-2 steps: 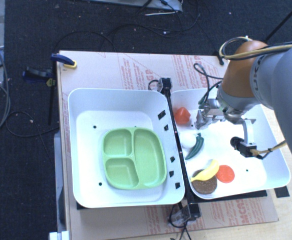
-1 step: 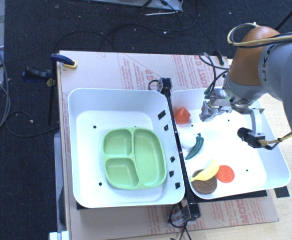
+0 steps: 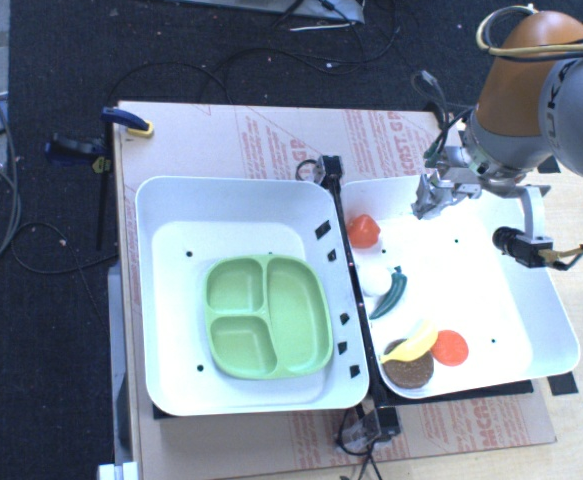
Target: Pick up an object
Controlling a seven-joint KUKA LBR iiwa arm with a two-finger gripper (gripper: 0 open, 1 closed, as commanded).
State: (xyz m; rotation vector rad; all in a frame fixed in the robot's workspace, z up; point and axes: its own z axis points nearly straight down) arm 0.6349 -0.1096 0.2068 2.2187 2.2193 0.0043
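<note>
Bright overhead light; right bin blown out with glare, left bin evenly lit, soft shadows, slightly soft focus.

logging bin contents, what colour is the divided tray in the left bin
Light green, seen in the camera view.

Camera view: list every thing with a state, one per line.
Green divided plate: flat in the left bin, nothing on it.
Orange ball: loose, at the right bin's left wall.
Banana: lying on the brown disc.
Pincer: hovering over the right bin.
</note>
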